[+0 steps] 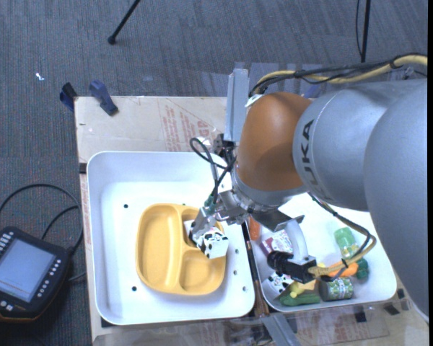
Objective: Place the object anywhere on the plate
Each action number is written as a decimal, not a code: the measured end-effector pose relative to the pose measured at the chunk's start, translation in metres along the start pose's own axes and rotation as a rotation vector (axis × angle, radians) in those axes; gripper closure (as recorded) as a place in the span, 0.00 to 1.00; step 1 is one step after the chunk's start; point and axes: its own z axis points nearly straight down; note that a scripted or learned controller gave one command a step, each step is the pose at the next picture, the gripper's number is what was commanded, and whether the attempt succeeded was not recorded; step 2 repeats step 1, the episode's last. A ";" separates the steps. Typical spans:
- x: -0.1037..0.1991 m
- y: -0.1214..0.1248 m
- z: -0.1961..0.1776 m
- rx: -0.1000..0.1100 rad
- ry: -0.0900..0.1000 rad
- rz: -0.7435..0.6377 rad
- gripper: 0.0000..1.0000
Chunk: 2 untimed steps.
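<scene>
Grey arm (361,150) overhead, end effector (204,231) gripping cow-patterned toy (215,244) over yellow plate (166,254) in left bin (108,193), toys (325,276) in right bin (386,283)

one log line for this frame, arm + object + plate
arm: over left bin | gripper: above plate's right edge, finger state unclear | object: black-and-white toy on yellow plate rim | right bin: assorted items

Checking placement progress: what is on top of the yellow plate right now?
A black-and-white object sits over the yellow plate at its right edge, below the hand. The arm hides how the hand meets it.
</scene>
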 end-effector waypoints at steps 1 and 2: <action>0.029 -0.006 -0.079 -0.003 -0.002 -0.589 0.00; 0.029 -0.006 -0.079 -0.003 -0.002 -0.589 0.00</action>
